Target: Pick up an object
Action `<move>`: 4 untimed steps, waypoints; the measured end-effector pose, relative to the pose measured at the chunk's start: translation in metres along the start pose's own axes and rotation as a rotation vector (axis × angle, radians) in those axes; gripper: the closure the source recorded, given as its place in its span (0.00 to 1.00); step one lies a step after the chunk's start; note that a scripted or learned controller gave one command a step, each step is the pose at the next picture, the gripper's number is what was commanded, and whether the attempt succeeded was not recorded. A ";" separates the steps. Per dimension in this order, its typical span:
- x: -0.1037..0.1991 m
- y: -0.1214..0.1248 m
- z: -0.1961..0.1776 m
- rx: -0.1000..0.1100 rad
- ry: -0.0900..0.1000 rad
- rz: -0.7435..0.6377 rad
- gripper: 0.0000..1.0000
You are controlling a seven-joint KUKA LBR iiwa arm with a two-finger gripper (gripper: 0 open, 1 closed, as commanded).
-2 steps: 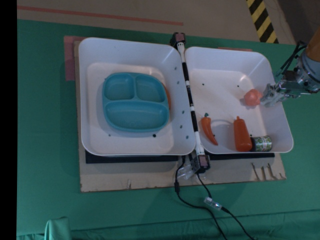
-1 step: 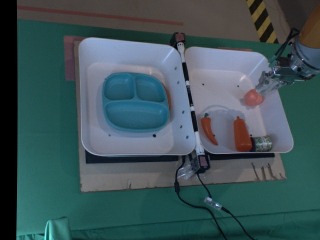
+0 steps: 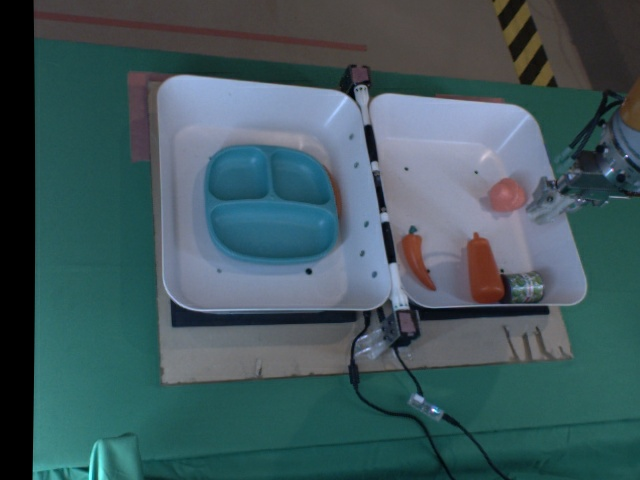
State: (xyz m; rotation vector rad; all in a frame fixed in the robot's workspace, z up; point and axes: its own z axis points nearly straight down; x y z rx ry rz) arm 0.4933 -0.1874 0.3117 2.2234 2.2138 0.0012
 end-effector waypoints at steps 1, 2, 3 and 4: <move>0.000 -0.026 0.057 0.000 0.000 0.000 1.00; 0.001 0.043 0.052 -0.002 -0.001 -0.001 1.00; 0.000 0.106 -0.048 -0.002 -0.002 -0.001 1.00; 0.000 0.097 -0.018 0.000 -0.001 0.000 1.00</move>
